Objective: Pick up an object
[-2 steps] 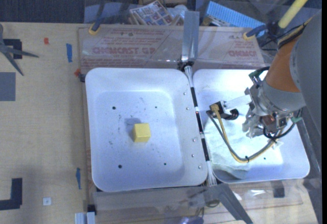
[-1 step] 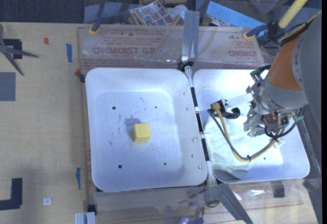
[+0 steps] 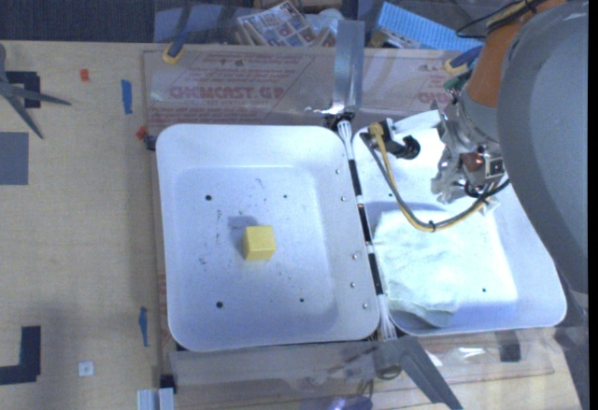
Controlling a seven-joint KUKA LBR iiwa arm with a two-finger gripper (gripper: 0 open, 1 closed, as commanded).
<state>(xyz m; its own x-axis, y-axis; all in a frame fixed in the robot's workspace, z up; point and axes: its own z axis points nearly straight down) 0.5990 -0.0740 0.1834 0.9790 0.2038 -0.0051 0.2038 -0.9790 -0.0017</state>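
The gripper [image 3: 458,176] hangs over the right bin [image 3: 523,301] — its grip state cannot be told — so the pick is unstarted, calling for a reach toward the yellow cube [image 3: 259,242] mid-floor in the left bin [image 3: 187,156].

2 bins sit side by side on the bench [image 3: 75,240]. The block [image 3: 259,243] lies in the left bin [image 3: 187,165], near its middle. The gripper [image 3: 458,182] hangs over the right bin [image 3: 523,296], toward its back. A crumpled sheet [image 3: 420,291] lies at that bin's front.
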